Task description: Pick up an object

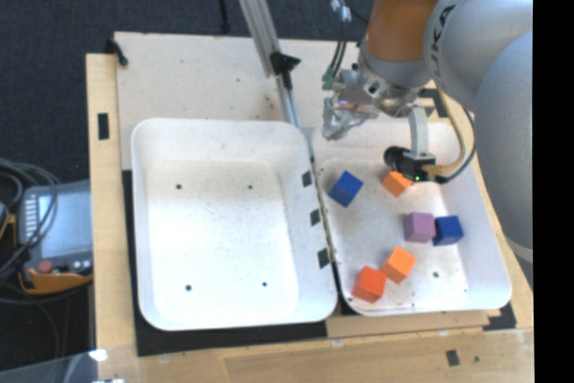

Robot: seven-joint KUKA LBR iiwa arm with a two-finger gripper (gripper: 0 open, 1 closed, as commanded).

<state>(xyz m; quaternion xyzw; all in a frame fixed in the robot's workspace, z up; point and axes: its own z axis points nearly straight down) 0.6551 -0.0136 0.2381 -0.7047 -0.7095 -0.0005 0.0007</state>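
My gripper (336,123) hangs over the far left corner of the right bin (480,278), beneath the orange wrist band. Nothing shows in its grasp. In that bin lie several small cubes. A blue cube (345,188) sits closest, just below and in front of the gripper. An orange cube (395,184) lies to its right, partly under a black cable fitting (411,162). Further forward are a purple cube (418,227) touching a second blue cube (447,230), another orange cube (400,264) and a red-orange cube (369,283) near the front rim.
The left bin (224,220) adjoins the right one along a shared rim. A slanted aluminium rail (256,4) rises behind the bins, close to the gripper's left. A control pendant (54,233) sits off the bench at far left.
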